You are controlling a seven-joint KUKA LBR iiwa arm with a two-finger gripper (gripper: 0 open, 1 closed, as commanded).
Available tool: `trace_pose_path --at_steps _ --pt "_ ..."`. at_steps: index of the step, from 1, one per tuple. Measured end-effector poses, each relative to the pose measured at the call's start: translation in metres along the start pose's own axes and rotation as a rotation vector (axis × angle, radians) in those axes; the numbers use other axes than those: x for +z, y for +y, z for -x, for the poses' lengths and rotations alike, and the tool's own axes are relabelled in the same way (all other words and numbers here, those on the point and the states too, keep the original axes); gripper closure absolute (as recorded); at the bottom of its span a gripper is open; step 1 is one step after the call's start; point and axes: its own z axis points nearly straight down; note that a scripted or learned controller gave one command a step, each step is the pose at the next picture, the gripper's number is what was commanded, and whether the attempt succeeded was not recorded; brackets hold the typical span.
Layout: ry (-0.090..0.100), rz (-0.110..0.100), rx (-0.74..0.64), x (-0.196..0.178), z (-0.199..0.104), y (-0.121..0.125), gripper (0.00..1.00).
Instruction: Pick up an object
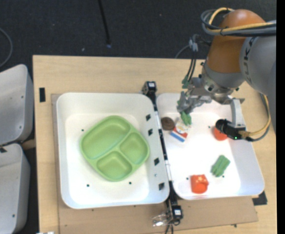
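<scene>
My gripper [185, 110] hangs over the upper left part of the right bin [245, 179]. A small green object [186, 118] sticks out from between its fingertips, pinched there and just above the bin floor. Right beside it on the floor lie a brown round object [168, 124] and a white packet with red and blue stripes [180, 133]. A second green object [220, 165] and a red block [199, 183] lie toward the bin's front. An orange-red object [220, 133] sits at the right, partly under a black part of the arm.
The left bin [69, 184] holds a light green divided plate [114, 147]. A ridge with black clips [157, 145] separates the two bins. The arm's orange band [230, 43] and cables loom over the right bin's back edge.
</scene>
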Motion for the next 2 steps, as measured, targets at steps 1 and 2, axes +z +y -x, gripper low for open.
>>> trace_pose_path --at_steps 1,2 --pt "0.001 -0.001 -0.001 0.000 -0.060 -0.011 1.00" --pt "0.001 0.002 -0.002 -0.009 -0.120 -0.011 1.00"
